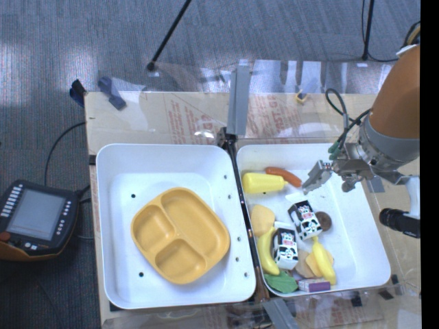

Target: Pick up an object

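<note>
Both bins look like smooth, glossy white plastic. The yellow tray is matt plastic. The table looks like pale wood under clear shiny film.

- Right bin: open floor along the far wall and the right side; toys crowd the left and near part.
- Clutter there: yellow bottle, carrot, two cow-print cartons, banana, all near or touching.
- Pincer hangs over the bare upper middle, beside the carrot.
- Left bin: yellow divided plate takes the centre; bare margin all round.
</note>
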Robot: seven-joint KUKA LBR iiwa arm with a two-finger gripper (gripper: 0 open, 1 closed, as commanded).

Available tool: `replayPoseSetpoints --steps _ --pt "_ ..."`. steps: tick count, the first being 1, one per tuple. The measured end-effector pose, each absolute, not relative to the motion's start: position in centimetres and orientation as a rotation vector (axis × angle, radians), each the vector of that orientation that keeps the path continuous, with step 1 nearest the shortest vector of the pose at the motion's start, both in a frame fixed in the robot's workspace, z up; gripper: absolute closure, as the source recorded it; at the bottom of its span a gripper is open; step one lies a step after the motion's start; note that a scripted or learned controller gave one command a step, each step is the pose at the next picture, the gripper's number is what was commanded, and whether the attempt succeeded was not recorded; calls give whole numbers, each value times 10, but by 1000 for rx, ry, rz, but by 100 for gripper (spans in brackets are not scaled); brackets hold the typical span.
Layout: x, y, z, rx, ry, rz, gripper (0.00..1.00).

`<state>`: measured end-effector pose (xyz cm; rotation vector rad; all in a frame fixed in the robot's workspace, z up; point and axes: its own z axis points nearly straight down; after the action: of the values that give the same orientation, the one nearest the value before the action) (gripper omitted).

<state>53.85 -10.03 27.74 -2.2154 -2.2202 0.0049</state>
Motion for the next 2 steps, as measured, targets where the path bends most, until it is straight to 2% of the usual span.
replayPoseSetpoints --steps 1,2 --pt "555 -130 132 -1975 -2424 12 0" --pt "564 -138 84 -1898 -2492 4 0"
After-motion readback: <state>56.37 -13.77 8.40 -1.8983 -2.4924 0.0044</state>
